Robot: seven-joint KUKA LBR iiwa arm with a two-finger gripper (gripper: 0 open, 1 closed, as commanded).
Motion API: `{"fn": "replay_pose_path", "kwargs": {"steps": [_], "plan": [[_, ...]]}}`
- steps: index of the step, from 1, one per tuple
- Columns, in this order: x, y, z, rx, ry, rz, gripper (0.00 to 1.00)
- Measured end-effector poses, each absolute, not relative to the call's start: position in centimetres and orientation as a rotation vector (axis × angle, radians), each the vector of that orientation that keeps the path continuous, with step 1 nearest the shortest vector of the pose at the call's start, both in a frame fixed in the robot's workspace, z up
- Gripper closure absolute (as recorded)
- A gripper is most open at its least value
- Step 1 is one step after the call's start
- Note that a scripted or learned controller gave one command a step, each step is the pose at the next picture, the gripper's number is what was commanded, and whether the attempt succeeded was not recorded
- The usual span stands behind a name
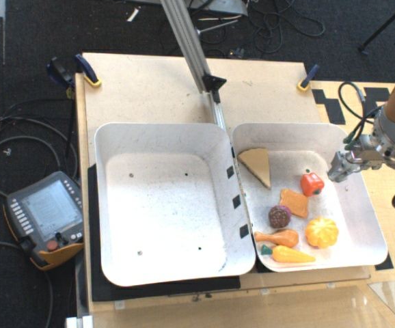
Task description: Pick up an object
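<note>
currently: bench stock, arm over right bin

right bin (361, 183): tan wedge (256, 165) near the back left corner; red pepper-like piece (311, 183) mid-bin; orange flat piece (294, 202) just in front of it; dark purple round item (279, 216) touching that piece's left edge; yellow pumpkin-like item (321, 231) toward the front right; orange drumstick shape (277, 238) and carrot (290, 254) along the front wall.

left bin (160, 203): bare white floor, speckled.

gripper (339, 169): over the right bin's right side, just beside the red piece, nothing seen held; whether it is spread or closed, cannot tell.

off-bench: teach pendant (44, 217) on the floor at left.
</note>
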State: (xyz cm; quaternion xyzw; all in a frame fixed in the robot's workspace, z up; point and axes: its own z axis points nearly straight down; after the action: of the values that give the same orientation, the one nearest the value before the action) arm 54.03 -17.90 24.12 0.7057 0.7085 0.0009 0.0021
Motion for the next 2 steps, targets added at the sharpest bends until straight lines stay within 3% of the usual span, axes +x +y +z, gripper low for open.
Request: {"fn": "replay_pose_path", "kwargs": {"steps": [1, 2], "plan": [[54.0, -12.3, 23.3, 2.214, 2.232, 0.001, 1.0], [55.5, -6.8, 24.2, 2.212, 2.231, 0.003, 1.0]]}}
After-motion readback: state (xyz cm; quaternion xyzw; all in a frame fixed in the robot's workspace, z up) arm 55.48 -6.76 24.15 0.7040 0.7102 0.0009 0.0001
